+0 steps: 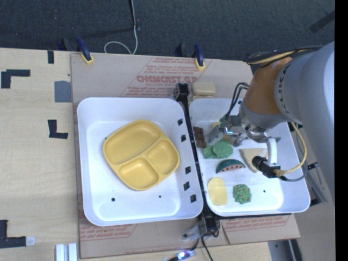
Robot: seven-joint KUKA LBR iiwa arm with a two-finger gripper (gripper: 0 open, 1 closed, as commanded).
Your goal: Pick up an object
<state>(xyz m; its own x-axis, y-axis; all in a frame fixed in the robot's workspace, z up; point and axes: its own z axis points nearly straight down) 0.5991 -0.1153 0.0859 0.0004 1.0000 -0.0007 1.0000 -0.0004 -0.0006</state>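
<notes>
Grey arm [304, 86], rounded green lump [221, 149]

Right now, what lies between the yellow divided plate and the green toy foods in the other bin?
In the camera view, bare white floor of the left bin, then the black divider where both bins meet, separate the yellow plate from the green pieces.

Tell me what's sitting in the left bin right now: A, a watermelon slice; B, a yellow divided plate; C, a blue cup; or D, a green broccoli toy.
B: the yellow divided plate lies alone in the left bin, while the small food toys, like the broccoli and watermelon slice, lie in the right bin.
</notes>
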